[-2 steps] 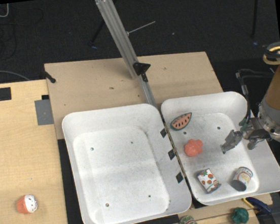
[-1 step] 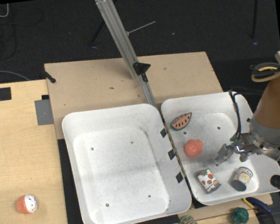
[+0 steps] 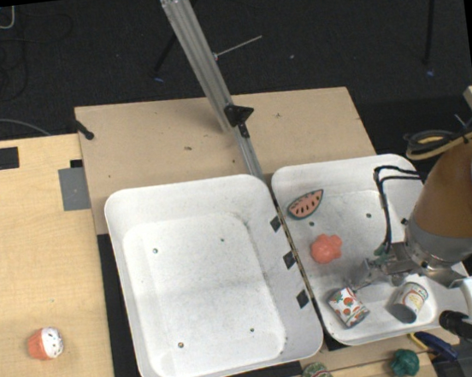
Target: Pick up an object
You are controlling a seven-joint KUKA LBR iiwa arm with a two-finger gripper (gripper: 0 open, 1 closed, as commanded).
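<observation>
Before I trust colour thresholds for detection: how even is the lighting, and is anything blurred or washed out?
Camera view: the left bin is bright, nearly washed out, with a grey shadow along its lower part; the floor behind is almost black; the watermelon slice and red ball are soft-edged; the arm looks slightly blurred.

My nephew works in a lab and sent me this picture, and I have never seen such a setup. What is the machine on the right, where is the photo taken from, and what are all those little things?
The photo comes from one camera fixed above a bench, looking down at a slant. Two shallow white trays sit side by side: the left bin and the right bin. The grey and orange shape is a robot arm reaching in from the right, with its gripper low over the right bin. That bin holds a toy watermelon slice, a red lump, a small printed carton and a little can. I cannot tell that the gripper holds anything. An orange and white ball lies off to the left.
</observation>
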